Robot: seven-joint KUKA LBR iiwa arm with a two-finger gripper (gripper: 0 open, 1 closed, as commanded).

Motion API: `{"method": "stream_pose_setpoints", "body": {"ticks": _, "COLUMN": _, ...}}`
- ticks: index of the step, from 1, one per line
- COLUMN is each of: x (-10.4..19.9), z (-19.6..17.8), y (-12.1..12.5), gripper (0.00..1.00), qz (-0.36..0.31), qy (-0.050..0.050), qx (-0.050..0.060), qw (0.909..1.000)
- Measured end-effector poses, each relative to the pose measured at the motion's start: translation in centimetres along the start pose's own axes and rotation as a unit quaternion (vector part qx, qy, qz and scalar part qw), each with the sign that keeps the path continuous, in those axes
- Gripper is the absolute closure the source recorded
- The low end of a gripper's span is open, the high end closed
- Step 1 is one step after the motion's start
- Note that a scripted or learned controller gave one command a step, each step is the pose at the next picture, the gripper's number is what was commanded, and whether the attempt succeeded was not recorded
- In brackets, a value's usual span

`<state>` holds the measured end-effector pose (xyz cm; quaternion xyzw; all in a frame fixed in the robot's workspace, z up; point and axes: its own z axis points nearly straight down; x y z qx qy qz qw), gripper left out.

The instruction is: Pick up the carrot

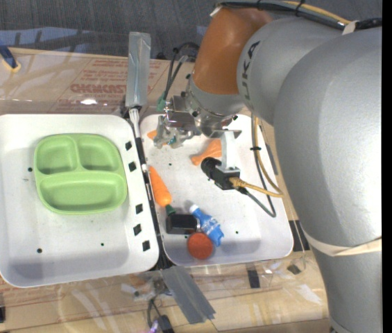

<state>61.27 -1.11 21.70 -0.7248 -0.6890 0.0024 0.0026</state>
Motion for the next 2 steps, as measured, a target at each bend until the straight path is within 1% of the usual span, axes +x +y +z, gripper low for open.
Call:
{"method": "stream_pose_setpoints", "body": {"ticks": 1, "x": 0.0, "z": 0.0, "y": 0.0, "gripper": 0.0, "qz": 0.0, "qy": 0.0, "qx": 0.0, "qw": 1.0}}
{"method": "stream_pose_setpoints", "body": {"ticks": 2, "x": -5.2, "z": 2.6, "y": -1.2, "gripper": 0.0, "qz": -0.095, "qy": 0.0, "qx": -0.001, "qw": 0.9955}}
